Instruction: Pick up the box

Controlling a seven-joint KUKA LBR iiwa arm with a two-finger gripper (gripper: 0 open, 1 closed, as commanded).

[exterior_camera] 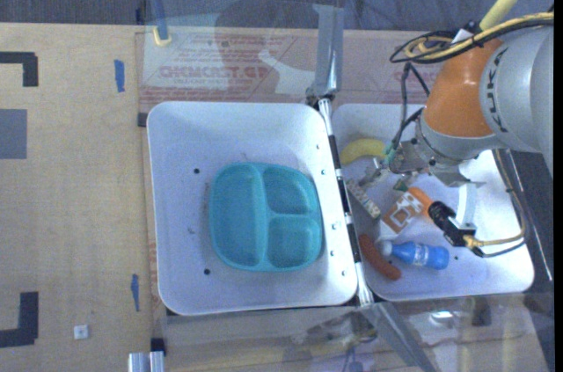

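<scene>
A small orange-and-white box (403, 210) lies in the middle of the right bin (506, 273). My gripper (392, 171) hangs just above and slightly behind the box, under the arm's orange band (459, 102). The view does not show anything held in it.
Around the box in the right bin lie a yellow banana (362, 150) at the back left, a small brown-and-white packet (365, 201), a red sausage-like piece (378, 256) and a blue bottle (420, 254) at the front. The left bin (176, 142) holds a teal divided plate (264, 216).
</scene>
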